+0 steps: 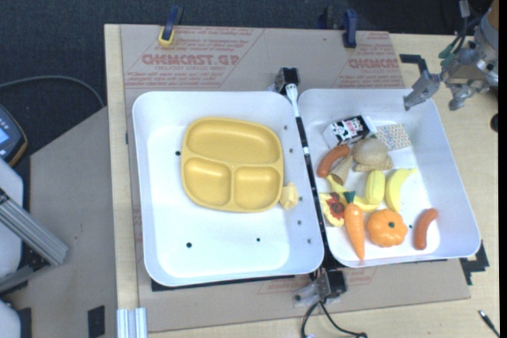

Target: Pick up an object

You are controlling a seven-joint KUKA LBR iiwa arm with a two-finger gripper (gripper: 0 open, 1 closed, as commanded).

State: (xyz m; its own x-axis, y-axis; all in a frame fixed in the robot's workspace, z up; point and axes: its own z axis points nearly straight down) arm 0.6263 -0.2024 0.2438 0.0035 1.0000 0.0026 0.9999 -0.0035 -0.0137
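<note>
One yellow tray (pixel 232 163), two sausages (pixel 425 228), one carrot (pixel 355 230); the tool (pixel 440 93), fingers spread apart, holds nothing above the right bin (pixel 455 170).

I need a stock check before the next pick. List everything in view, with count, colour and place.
bins: 2, white, side by side on the bench
divided plate: 1, yellow, in the left bin
small scrap: 1, pale yellow, touching the plate's right edge
carrot: 1, orange, near edge of the right bin
pumpkin: 1, orange, right of the carrot
bananas: 2, yellow, middle of the right bin
sausages: 2, red-brown, one by the right rim, one by the left
packet: 1, black and white, far part of the right bin
clamps: 2, one yellow, one blue, far bench edge
gripper: 1, grey, over the right bin's far right corner
</note>
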